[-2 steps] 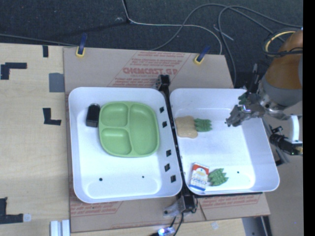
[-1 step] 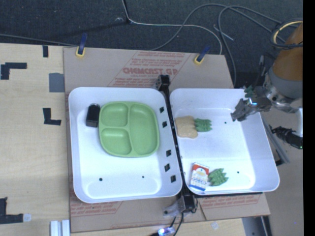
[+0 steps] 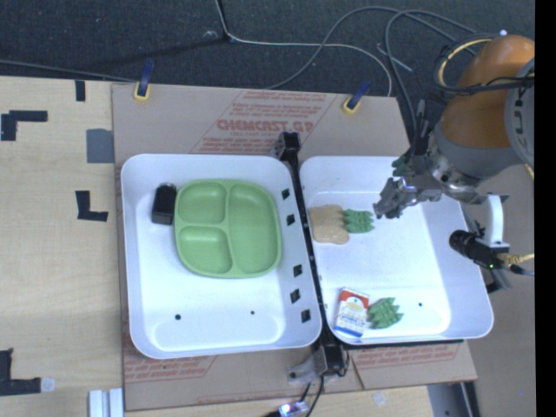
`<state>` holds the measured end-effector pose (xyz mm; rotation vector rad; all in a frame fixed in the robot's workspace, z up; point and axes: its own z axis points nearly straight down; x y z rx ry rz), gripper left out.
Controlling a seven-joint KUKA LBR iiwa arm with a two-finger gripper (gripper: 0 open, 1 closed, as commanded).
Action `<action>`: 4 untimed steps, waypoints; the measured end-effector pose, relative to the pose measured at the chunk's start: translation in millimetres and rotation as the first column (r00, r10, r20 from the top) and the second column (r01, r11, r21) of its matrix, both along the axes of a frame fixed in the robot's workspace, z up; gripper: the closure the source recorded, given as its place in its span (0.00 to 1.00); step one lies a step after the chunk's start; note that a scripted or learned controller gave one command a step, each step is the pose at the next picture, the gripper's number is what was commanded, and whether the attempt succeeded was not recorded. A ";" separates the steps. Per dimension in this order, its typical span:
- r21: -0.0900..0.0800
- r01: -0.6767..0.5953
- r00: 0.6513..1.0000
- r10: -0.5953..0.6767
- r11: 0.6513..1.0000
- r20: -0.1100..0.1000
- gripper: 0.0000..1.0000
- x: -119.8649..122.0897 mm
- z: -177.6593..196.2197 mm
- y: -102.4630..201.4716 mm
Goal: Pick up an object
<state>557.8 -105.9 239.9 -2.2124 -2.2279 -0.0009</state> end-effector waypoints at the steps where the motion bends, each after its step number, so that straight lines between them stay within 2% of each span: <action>1: 0.000 0.000 1.000 0.000 1.000 0.000 1.00 -6.1 6.1 50.0; 2: 0.000 0.001 1.000 -0.001 1.000 -0.002 1.00 -20.5 6.1 101.6; 3: -0.002 0.002 1.000 -0.002 1.000 -0.003 1.00 -18.1 -5.4 146.8; 4: -0.001 0.000 1.000 0.000 1.000 -0.001 1.00 -24.8 -1.6 194.8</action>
